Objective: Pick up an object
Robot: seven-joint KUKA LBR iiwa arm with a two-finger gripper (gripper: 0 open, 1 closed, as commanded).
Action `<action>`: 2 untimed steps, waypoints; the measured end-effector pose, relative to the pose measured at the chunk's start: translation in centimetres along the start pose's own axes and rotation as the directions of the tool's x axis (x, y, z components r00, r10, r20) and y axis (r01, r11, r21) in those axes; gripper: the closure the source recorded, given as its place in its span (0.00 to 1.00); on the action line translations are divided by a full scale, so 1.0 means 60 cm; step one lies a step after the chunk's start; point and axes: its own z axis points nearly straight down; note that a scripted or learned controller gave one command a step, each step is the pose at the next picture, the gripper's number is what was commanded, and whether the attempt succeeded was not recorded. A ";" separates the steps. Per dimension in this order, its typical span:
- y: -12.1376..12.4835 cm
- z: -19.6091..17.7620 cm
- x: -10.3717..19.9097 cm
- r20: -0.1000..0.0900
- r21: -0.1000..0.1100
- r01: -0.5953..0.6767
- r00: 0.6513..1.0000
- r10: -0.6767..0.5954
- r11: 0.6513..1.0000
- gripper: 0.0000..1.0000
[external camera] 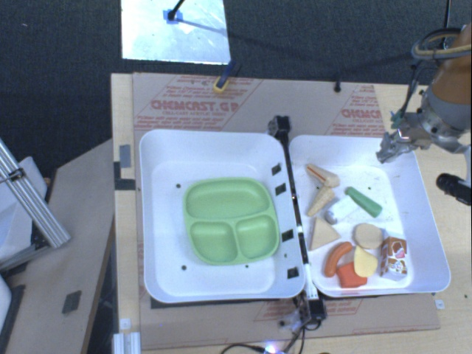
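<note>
Lots of toy food in the right bin (424,198): a green pickle (364,201), a sandwich piece (322,173), a cone (321,198), a tan wedge (324,234), a hot dog (338,256), a round bun (368,235), a yellow piece (365,261), an orange piece (349,275) and a small milk box (394,257). All lying flat, packed close near the front. Pickle long and thin, pointing from upper left to lower right. Green tray (230,220) in the left bin (158,198). Grey arm reaching in from the right, gripper (390,149) low over the right bin's far corner, well apart from the food. Gripper open or closed: cannot tell.
</note>
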 end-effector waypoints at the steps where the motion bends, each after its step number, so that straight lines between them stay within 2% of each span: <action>1: -0.005 0.016 0.091 -0.004 0.007 0.004 1.000 -0.004 1.000 1.00; 2: -0.011 -0.007 0.178 -0.004 0.006 0.004 1.000 -0.004 1.000 1.00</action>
